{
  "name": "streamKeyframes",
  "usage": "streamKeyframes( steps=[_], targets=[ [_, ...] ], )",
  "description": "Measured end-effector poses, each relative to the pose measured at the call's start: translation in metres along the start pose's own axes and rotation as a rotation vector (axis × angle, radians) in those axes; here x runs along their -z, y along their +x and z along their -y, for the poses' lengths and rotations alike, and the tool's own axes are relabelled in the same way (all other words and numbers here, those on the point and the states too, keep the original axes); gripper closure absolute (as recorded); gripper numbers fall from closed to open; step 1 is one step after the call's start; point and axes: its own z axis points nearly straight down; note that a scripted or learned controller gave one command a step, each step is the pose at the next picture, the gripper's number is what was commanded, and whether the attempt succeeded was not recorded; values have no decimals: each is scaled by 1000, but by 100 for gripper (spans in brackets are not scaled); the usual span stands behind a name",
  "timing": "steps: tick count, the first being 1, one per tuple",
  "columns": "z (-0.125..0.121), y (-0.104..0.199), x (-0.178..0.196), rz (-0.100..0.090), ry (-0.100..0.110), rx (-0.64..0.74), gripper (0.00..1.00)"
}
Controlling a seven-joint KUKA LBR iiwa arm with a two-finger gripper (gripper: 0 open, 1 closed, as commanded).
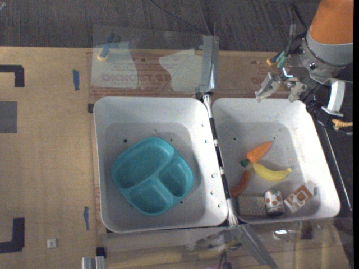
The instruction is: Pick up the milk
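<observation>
Robot lab, wood bench [45,167] w/ tape marks, two white bins [106,116], loose cables [185,7], grey carpet

One fixed camera hangs above the desk [45,150], looking down at a slant on both white bins, left [106,122] and right [325,172], from moderately far; the arm [331,21] enters at right.

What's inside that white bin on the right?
The right bin holds a carrot, a banana, a sausage, a grey block, a can and the milk. Anything beneath them is covered.
</observation>
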Motion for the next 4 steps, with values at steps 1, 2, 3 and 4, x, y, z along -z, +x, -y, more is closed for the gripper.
streamKeyframes(
  steps=[1, 2, 3, 4],
  targets=[
    [67, -33, -79, 0, 0, -42, 0],
    [45, -44, -132, -1, 2, -156, 0],
    [145, -108, -169, -1, 2, -235, 0],
    [156, -111, -62, 1, -2, -93, 0]
  ],
)
